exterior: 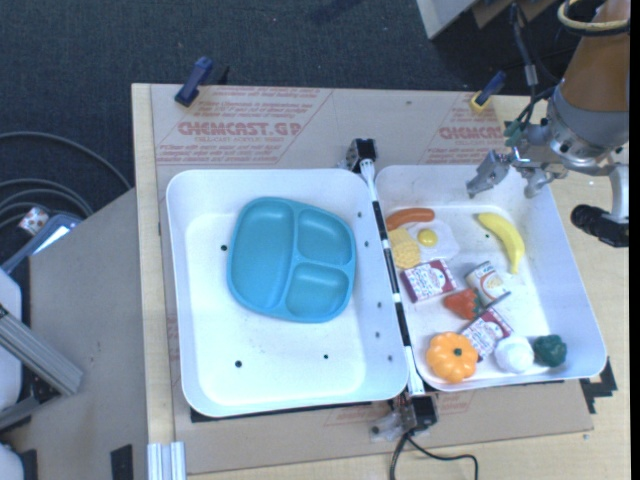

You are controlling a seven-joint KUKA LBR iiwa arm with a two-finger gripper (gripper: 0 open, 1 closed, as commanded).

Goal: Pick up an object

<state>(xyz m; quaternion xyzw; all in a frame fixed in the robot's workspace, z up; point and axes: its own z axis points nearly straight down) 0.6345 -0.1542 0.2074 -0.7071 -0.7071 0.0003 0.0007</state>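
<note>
Where dark carpet [200, 18] surrounds the bench [300, 118] — 2 white bins [200, 268], gripper [512, 173] spread, holding nothing.

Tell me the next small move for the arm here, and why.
Probably lower the pincer toward the banana. The pincer sits at the far rim of the right bin, holding nothing, and the banana is the closest item, lying apart from the packed toy food nearer the front.

the two white bins [200, 298] look like smooth, faintly glossy plastic; the blue divided tray [292, 259] is matt plastic. the tabletop [300, 118] is printed brown paper, the banana [502, 238] shiny.
</note>
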